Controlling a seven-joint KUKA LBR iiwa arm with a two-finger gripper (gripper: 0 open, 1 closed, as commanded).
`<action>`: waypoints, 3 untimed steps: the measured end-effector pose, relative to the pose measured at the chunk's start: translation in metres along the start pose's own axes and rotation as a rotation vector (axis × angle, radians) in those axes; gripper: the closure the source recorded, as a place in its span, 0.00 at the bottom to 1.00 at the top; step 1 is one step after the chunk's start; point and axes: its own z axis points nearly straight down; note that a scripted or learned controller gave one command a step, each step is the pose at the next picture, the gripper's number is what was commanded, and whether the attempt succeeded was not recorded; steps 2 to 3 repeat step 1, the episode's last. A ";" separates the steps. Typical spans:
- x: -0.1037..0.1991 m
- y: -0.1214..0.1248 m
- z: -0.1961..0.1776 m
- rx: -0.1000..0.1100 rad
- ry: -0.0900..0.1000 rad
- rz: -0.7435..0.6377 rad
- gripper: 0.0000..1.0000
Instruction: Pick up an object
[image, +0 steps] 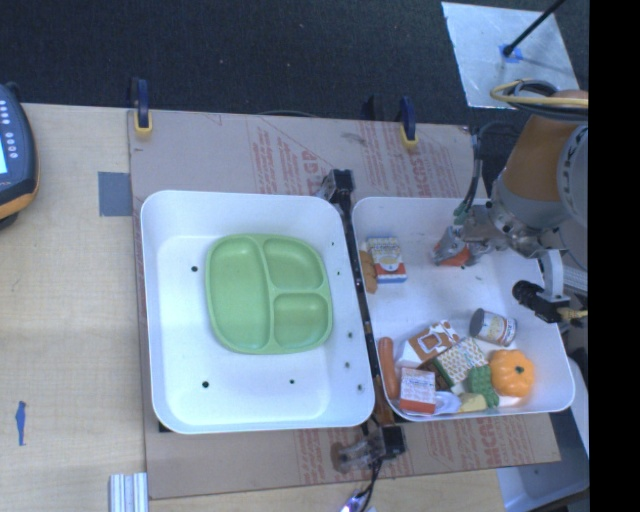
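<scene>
Gripper (455, 250) sitting low at the right bin's (420, 215) 1 o'clock; can't tell its state or whether it's carrying anything. Candidates are piling at 5–6 o'clock: orange pumpkin (512, 373), small can (493, 326), cartons (437, 342), likely slid downslope.

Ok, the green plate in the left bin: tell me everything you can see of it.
The green plate is a pale green, plastic-looking tray with rounded corners and three compartments: one long one on its left side, two smaller ones on its right. It lies flat and face up near the middle of the left bin, slightly rotated. It touches nothing but the bin floor.
</scene>
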 end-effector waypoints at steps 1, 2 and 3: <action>0.128 -0.037 -0.095 -0.008 0.005 -0.008 1.00; 0.128 -0.037 -0.095 -0.008 0.005 -0.008 1.00; 0.128 -0.037 -0.095 -0.008 0.005 -0.008 1.00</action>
